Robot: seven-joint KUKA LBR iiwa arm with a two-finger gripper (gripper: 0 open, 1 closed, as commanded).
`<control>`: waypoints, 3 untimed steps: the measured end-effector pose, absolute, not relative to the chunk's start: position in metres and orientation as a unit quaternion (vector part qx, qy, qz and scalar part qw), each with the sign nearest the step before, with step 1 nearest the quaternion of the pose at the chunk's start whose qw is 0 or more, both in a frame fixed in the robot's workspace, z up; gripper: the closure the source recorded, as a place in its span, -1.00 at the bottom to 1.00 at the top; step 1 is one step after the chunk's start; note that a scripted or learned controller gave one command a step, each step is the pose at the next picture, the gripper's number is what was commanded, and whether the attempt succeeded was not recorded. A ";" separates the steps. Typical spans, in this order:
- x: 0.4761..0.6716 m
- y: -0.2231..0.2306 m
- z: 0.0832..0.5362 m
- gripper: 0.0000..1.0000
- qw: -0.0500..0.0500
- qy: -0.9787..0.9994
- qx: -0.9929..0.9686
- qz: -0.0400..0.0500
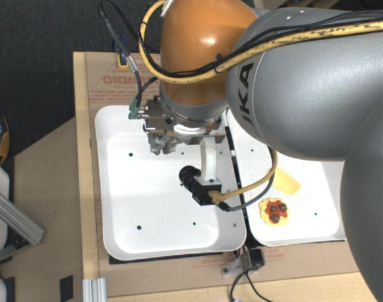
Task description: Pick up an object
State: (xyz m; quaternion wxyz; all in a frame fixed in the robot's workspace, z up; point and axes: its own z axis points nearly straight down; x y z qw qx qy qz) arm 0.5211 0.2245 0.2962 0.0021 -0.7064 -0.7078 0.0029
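Note:
My gripper (pixel 160 142) hangs under the orange wrist band over the back half of the left bin (pixel 125 234), close above its white floor. The arm's bulk covers most of it from above. In the right bin (pixel 320 234) lie a flat yellow piece (pixel 286 182) and, just in front of it, a small yellow item with dark red berries on top (pixel 274 210). Both lie well to the right of the gripper, apart from it. I see nothing in the gripper.
A black cable fitting (pixel 196 186) and a white bracket (pixel 209 161) hang from the wrist over the left bin's middle. The arm hides the back of the right bin. A brown cardboard sheet (pixel 87 137) lies under both bins.

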 end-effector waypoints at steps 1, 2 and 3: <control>0.529 0.224 0.363 1.00 -0.002 -0.707 -0.707 -0.004; 0.543 0.224 0.290 1.00 0.002 -0.707 -0.708 0.003; 0.537 0.225 0.353 1.00 -0.001 -0.708 -0.707 -0.003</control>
